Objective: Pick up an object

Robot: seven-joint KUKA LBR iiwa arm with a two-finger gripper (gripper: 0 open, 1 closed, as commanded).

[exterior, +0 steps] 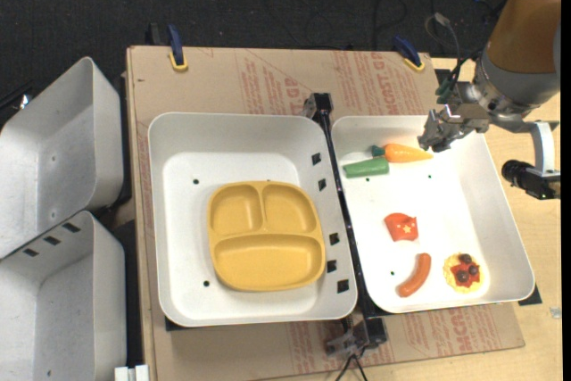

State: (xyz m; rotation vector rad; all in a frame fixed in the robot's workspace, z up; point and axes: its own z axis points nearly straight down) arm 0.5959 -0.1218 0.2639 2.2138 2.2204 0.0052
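Pincer (437, 136) — positioned at the far edge of the right bin (500, 219), its tip touching or just above the orange end of the toy carrot (393, 158). Whether the tips are apart or together cannot be told; nothing is seen clamped between them.

Step in hand, as judged: closing in on the carrot. To do it well, the tips should straddle the narrow orange body across its width rather than its length, come down until they bracket it fully, and close before any lift. The bin wall just behind the pincer leaves little room, so a straight descent is safer than a sweep.

Right bin, contents relative to the pincer:
- carrot, orange body with green top, directly beneath and running away to the left;
- red piece (402, 227), nearer the camera, well apart;
- sausage (414, 274), further toward the near rim;
- small pizza-like disc (465, 271), just beside the sausage at the near rim.

Left bin (178, 192) — across the divider, well apart from the pincer; holds one yellow compartment plate (265, 236), nothing on it.

Both bins rest on a brown board surface (268, 76).
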